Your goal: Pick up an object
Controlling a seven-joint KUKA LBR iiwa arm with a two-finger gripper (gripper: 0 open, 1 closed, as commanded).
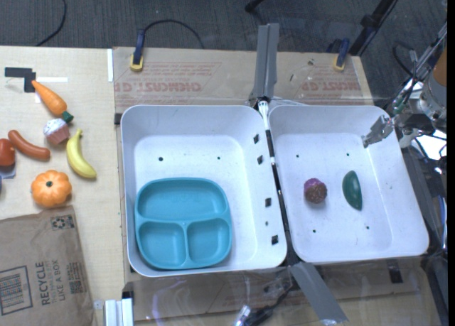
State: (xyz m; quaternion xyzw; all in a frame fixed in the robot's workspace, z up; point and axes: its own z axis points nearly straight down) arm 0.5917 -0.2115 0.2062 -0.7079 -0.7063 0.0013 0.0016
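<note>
Tool [377, 133] hangs over the right bin's [398, 246] far right corner, mostly cut off; jaw state unreadable. Green oval object [352, 189] lies in that bin, long axis far-to-near, tilted slightly right. Purple ball [316, 191] sits just left. Teal divided tray [183, 223] in left bin [128, 175].

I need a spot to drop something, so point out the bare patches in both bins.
Left bin: the far half is bare, between the back wall and the blue tray, which crowds the near part. Right bin: bare floor along the back wall and the near wall; the middle holds the purple ball and green piece. The claw hangs at its far right corner.
</note>
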